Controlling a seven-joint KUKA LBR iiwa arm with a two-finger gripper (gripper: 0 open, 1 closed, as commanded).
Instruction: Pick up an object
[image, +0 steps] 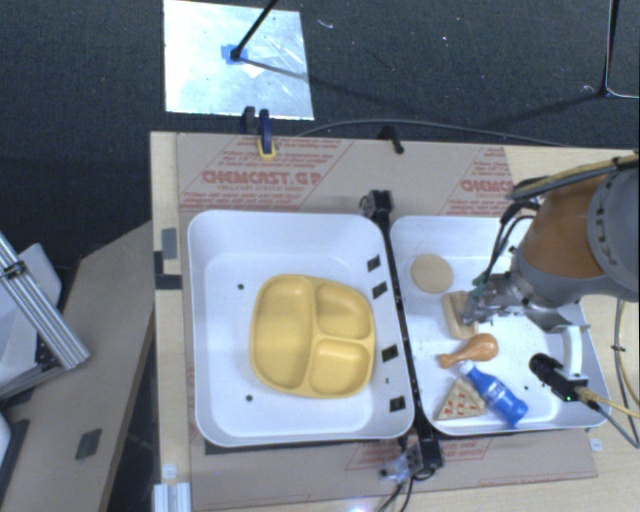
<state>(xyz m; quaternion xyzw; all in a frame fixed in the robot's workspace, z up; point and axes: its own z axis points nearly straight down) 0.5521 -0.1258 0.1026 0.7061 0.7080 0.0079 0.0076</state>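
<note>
Here, blue bottle (495, 395) lying diagonally

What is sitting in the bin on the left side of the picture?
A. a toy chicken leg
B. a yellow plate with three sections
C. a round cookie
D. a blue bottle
B: the yellow plate with three sections lies alone in the left bin, while the blue bottle, round cookie and toy chicken leg are all in the right bin.

The brown sheet (300, 170) under the bins bears red "CHEMCAST GP" print, repeated and partly cut off.
</note>
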